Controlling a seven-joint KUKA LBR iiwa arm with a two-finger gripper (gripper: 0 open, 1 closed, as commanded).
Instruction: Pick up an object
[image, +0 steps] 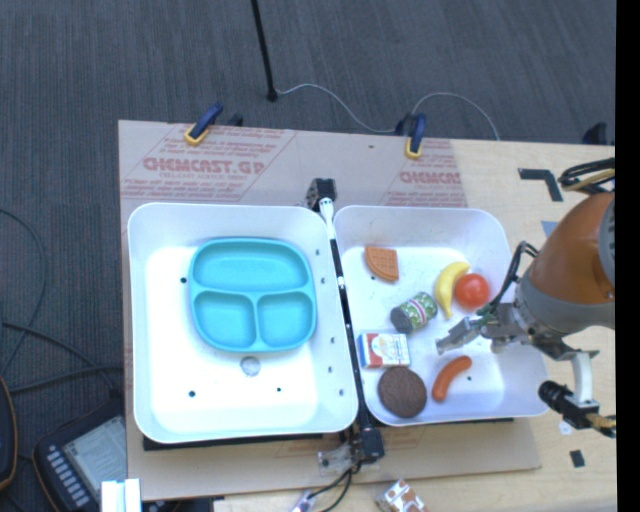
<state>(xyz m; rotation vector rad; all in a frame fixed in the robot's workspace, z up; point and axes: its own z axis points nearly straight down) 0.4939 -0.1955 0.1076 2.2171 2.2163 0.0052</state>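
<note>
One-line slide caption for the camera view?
KUKA gripper open above the sausage in the right bin; blue divided plate in the left bin.

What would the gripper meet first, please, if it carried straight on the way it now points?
Probably the small can, lying just past the gripper along its leftward line; its height above the right bin is unclear.

We can read red print on the brown protective sheet (300, 165) that covers the worktop: "CHEMCAST GP" stands out just behind the left bin, and the same mark repeats, partly cut off, behind the right bin near the blue and yellow clamp (415, 137). The small red and white carton (384, 350) in the right bin carries printing, and so does the green can (414, 311), but both are too small for us to make out.
</note>
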